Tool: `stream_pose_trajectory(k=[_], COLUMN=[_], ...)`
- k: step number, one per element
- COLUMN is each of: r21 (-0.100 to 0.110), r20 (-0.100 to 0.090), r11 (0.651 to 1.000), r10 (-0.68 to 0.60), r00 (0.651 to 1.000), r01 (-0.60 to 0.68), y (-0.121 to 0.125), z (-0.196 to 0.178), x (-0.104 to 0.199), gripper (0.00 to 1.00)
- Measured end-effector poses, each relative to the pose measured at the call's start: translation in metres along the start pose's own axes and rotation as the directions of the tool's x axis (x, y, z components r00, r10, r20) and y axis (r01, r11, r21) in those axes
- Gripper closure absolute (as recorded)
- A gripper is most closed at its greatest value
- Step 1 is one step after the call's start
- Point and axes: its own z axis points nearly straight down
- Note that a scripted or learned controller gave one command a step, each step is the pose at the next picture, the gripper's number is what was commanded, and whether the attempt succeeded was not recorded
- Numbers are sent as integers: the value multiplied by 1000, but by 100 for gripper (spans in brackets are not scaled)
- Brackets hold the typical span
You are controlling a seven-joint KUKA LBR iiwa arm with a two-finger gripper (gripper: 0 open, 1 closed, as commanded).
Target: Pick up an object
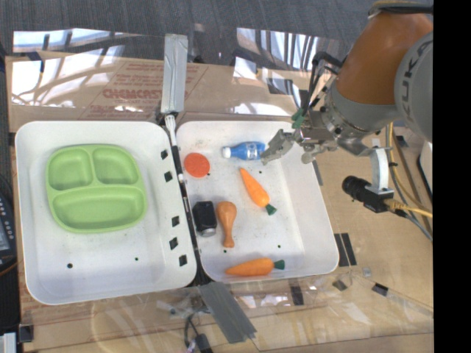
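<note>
Lowest in the view, at the bench's near edge, a strip of grey tape (224, 309) lies just below the two bins. Going left to right, the left bin (44, 271) holds a green divided plate (96, 187). The right bin (313, 219) holds a black block (204, 217) against its left wall, a red disc (196, 165) above it, a toy drumstick (227, 222), a carrot (252, 268) lying along the near wall, a second carrot (255, 188) in the middle on a slant, and a small blue bottle (243, 151) near the far wall.

The tool (276, 147) hangs just right of the bottle, close to its blue end; whether it is wide or narrow cannot be told from here, and nothing is seen in it.

The bottle looks the likeliest pick: probably light, hard and smooth, so apt to roll or slip. Taking it across the middle of its body seems safest.
</note>
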Motion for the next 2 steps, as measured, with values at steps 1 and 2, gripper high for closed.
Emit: stream_pose_trajectory(k=[1,2], r21=[4,-3], r20=[-1,1], r11=[996,977], r10=[-94,-211], r00=[996,977], r01=[94,211], y=[-17,2], z=[117,198], x=[20,3], gripper=[0,0])
